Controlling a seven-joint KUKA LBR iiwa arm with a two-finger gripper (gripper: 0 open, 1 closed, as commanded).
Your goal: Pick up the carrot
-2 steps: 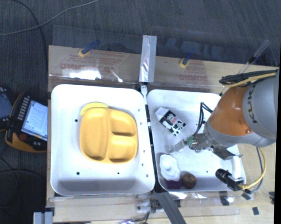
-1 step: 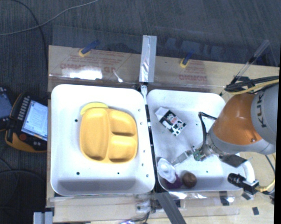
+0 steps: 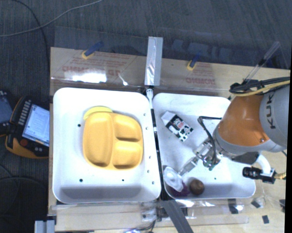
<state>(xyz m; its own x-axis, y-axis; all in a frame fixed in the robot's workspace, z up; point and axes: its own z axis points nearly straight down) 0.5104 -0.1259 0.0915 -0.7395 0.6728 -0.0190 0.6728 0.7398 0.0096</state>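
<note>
With the gripper [image 3: 190,165] low in the right bin [image 3: 239,192], clenched or released we cannot tell, and no carrot we can single out among the brown lump [image 3: 196,186] just below it, the clear cup [image 3: 173,179] beside it and the black-and-white box [image 3: 178,126] above, we fear a wrong-item grab; the arm [image 3: 261,121] reads "KU".

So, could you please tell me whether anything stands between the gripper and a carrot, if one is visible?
I cannot make out a carrot. The gripper hangs over the right bin, beside a pale cup and a brown round thing, so no blocker can be judged.
</note>
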